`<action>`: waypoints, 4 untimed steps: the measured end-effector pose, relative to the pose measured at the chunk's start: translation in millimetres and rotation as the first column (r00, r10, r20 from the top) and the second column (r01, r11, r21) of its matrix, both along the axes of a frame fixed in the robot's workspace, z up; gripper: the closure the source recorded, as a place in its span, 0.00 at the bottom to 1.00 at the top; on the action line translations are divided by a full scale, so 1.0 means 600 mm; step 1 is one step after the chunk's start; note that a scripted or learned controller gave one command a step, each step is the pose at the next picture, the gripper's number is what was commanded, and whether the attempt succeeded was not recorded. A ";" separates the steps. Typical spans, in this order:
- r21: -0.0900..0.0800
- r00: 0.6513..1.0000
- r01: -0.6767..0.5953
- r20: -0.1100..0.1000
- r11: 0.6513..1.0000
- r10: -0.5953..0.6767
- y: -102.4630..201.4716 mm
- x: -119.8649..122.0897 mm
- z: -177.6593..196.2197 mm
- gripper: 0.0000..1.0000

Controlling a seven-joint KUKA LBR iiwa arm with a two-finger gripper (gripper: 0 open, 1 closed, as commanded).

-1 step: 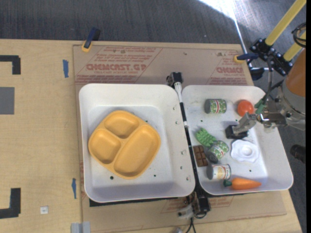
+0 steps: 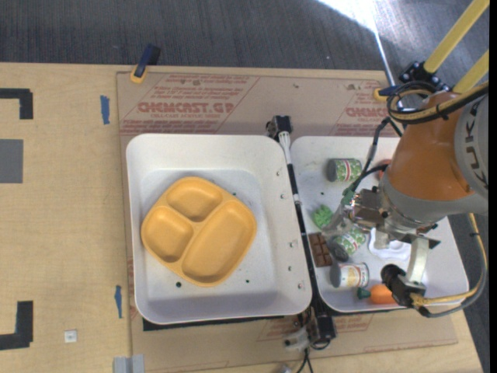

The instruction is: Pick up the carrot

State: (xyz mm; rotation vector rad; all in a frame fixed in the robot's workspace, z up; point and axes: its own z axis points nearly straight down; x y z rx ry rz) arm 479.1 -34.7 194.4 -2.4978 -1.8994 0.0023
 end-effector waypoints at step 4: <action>-0.006 1.000 0.007 0.013 1.000 -0.007 0.224 0.099 -0.081 0.00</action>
